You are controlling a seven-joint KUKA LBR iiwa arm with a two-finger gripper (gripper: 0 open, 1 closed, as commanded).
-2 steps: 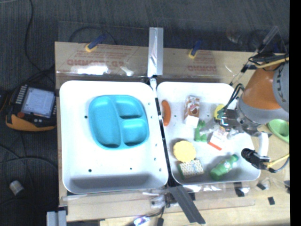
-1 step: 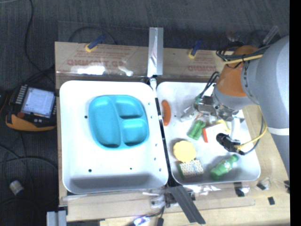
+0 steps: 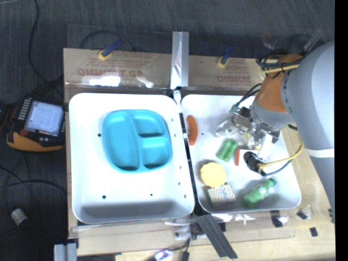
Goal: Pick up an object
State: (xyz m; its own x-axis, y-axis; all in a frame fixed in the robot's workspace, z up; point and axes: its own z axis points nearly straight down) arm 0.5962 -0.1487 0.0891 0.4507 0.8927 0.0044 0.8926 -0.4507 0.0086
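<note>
The arm (image 3: 318, 91) enters from the right and hangs over the right bin (image 3: 293, 197). Its hand (image 3: 239, 125) sits low in the upper half of that bin; whether it is open or closed cannot be told, and nothing is seen gripped.

Positions relative to the hand:
- Green ridged object (image 3: 227, 149): just below, near it.
- Small red piece (image 3: 237, 156): beside the green ridged object.
- Orange-red sausage-shaped object (image 3: 192, 129): to the left, by the bin's wall.
- Yellow round object (image 3: 212, 173): below-left.
- Patterned block (image 3: 221, 193): further below.
- Green bottle (image 3: 259, 193): below-right.

The left bin (image 3: 87, 200) holds a blue divided tray (image 3: 137, 139).
</note>
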